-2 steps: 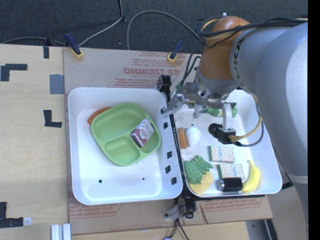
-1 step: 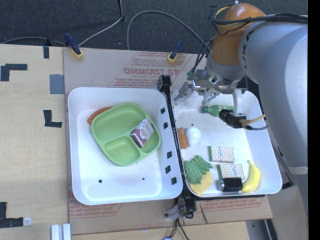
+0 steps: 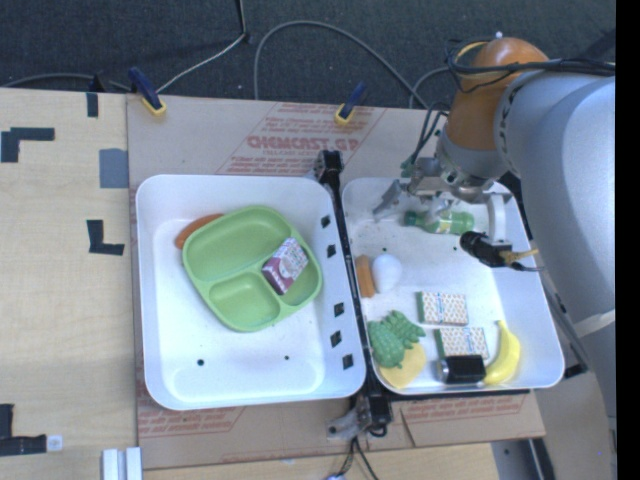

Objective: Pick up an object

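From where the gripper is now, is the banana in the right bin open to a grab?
Probably yes. The banana lies uncovered at the right bin's near corner, a black object beside it; the gripper hovers at the far end.

Two bins are sitting side by side on the counter (image 3: 60,268). In the left bin (image 3: 160,368), a divided plate (image 3: 240,258) is lying with a small packet (image 3: 287,265) on it. In the right bin (image 3: 530,368), a banana (image 3: 507,353) is lying at the near right corner, two crackers (image 3: 443,308) just left of it, and a leafy toy (image 3: 393,336) at the near left.
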{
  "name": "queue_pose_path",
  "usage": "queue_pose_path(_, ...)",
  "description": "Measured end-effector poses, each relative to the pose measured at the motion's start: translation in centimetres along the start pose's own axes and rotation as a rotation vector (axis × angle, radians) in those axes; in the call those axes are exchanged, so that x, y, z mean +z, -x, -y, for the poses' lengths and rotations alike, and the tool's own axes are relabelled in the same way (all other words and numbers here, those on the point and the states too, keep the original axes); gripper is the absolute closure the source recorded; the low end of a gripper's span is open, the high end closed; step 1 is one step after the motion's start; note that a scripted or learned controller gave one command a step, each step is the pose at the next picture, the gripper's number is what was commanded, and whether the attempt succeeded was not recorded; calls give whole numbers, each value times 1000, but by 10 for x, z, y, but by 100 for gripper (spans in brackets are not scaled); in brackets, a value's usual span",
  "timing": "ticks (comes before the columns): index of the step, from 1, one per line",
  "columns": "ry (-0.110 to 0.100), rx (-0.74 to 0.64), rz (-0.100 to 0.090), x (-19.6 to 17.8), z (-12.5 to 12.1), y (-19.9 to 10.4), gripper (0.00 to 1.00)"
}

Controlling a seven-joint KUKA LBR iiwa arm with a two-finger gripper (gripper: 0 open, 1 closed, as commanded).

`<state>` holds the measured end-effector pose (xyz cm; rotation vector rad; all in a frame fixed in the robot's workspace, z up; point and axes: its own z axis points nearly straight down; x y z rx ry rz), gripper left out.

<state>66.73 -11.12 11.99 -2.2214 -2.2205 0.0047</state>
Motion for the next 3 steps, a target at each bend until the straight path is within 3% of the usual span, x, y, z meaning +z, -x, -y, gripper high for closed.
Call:
queue_pose_path(1,19,-5,-1,17,-6,28,0)
queue_pose_path(2,5,-2,0,-79,-1,57,0)
queue_pose_path(3,5,-3,-1,34,24,43,0)
